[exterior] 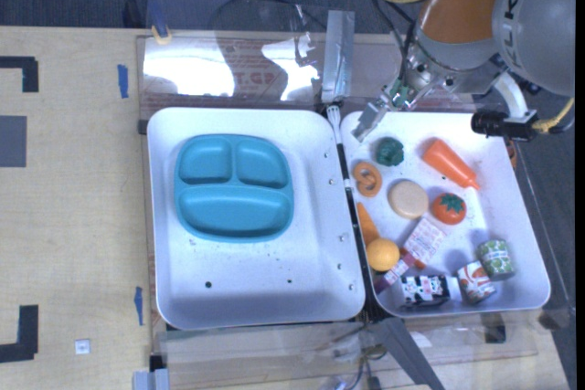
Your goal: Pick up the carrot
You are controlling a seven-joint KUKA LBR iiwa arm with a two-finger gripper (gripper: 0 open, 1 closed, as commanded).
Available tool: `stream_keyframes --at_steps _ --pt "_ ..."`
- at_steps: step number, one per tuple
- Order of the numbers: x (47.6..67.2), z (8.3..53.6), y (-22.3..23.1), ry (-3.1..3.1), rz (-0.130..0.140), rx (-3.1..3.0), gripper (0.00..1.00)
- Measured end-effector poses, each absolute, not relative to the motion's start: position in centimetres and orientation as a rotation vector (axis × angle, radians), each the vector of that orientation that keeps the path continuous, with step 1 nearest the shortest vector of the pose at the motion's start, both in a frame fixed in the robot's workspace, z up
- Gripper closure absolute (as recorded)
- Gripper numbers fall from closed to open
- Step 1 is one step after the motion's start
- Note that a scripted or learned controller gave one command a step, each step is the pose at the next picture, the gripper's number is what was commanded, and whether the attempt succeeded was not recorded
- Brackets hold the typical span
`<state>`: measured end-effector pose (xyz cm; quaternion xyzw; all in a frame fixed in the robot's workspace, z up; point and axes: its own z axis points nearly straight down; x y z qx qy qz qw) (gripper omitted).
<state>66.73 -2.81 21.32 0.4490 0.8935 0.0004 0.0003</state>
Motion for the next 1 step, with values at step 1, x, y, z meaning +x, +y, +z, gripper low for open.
stream_keyframes --at_steps 1 --pt "66.63 18.39 2.81 2.838 0.000 1.355 0.00"
